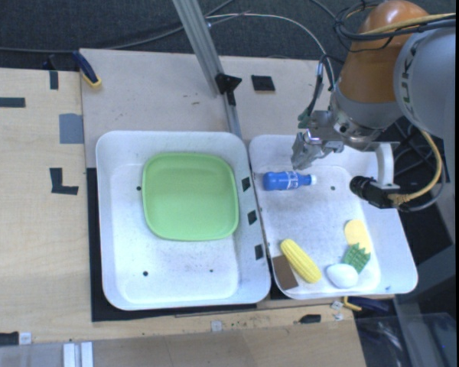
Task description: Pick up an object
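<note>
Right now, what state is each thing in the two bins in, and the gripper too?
green plate: flat in the left bin
blue bottle: on its side, right bin
corn cob: lying flat
pineapple toy: lying flat
white egg-shaped thing: resting against the pineapple toy
gripper: just above the bottle, holding nothing visible

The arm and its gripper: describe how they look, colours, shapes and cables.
The arm is rounded and grey, with a glossy orange band above the wrist. Thin black cables loop around it, and a yellow-marked cable hangs at its side. The gripper is small, metallic grey, with two slim fingers.
</note>
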`<state>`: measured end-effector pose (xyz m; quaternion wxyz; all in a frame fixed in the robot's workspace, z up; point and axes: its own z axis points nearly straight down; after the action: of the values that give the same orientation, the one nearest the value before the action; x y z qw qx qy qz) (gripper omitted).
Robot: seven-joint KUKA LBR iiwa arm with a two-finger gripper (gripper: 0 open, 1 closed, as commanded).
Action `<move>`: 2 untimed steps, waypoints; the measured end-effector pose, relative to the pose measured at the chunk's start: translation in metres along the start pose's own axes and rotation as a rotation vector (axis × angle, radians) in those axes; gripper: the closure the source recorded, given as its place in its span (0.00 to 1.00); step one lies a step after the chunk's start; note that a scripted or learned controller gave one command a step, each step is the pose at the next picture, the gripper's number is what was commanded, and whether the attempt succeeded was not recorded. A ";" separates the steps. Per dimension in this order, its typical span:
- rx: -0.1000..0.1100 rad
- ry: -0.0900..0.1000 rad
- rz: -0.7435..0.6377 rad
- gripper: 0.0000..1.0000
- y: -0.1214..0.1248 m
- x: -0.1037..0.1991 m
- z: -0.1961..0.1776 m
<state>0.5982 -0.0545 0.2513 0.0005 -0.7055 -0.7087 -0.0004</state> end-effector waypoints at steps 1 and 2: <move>0.001 0.000 0.001 1.00 -0.002 0.052 -0.004; 0.002 -0.001 0.001 1.00 -0.008 0.102 0.014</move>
<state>0.5900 0.0473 0.2372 0.0009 -0.7058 -0.7084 0.0005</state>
